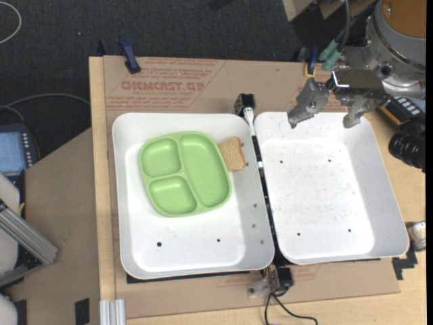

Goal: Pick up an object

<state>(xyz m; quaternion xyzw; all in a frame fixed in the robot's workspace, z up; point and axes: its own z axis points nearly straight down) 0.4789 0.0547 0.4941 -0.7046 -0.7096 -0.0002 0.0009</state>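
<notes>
here the grey two-finger gripper (pixel 326 119) hangs over the far rim of the right shallow white plastic bin (pixel 379 202), at about one o'clock from the middle of the bench, with its two fingers spread wide and nothing between them. one finger (pixel 302 112) points down toward the bin's ten o'clock corner, the other (pixel 354 116) sits to its three o'clock side, above the same far edge. the arm's grey wrist with its orange band (pixel 404 5) fills the two o'clock corner of the view. in the left shallow white plastic bin (pixel 135 249) lies a light green three-compartment plastic tray (pixel 185 173), set toward the far half of that bin, around eleven o'clock from the bin's centre. touching the tray's three o'clock rim is a small tan rectangular cracker-like piece (pixel 233 154), lying flat and close to the bin's right wall. the gripper is well apart from both, across the seam where the two bins meet. both bins rest on a brown cardboard sheet (pixel 162 80) printed with red lettering along its twelve o'clock side, where a blue clamp (pixel 128 55) grips the edge.
</notes>
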